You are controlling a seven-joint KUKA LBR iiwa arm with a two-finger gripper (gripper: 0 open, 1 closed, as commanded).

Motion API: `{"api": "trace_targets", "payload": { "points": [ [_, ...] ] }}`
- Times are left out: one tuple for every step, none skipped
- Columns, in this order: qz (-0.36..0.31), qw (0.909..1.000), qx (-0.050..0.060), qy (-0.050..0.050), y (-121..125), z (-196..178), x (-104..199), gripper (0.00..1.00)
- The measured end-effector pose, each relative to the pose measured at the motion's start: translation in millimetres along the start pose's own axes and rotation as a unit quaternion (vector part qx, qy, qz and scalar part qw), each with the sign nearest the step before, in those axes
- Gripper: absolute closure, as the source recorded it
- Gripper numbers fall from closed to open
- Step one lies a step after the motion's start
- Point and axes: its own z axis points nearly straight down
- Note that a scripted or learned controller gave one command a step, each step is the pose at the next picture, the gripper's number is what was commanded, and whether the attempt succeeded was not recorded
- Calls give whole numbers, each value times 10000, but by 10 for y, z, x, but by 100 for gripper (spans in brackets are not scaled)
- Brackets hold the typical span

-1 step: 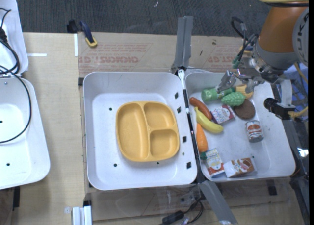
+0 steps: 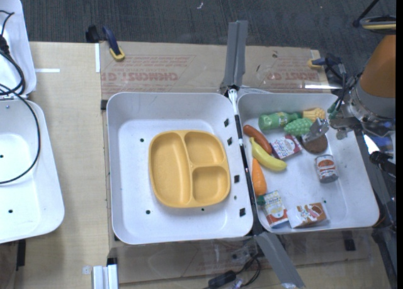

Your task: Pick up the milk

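Two white bins sit side by side. The left bin (image 2: 119, 155) bears a yellow divided plate (image 2: 189, 168). The right bin (image 2: 352, 199) holds a green bottle (image 2: 277, 119), corn (image 2: 315, 114), a sausage (image 2: 257, 138), a banana (image 2: 267, 157), a carrot (image 2: 258, 177), a can (image 2: 326, 169) and two small cartons (the milk (image 2: 274, 208) near the front wall, another carton (image 2: 310, 214) just beside it). The gripper (image 2: 317, 130) hangs over the bin's back right part, near the corn, well apart from the milk.
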Motion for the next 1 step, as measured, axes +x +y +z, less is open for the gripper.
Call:
{"api": "trace_targets", "payload": {
  "points": [
    [-558,9984,-52,-17,122,594,52,0]
  ]
}}
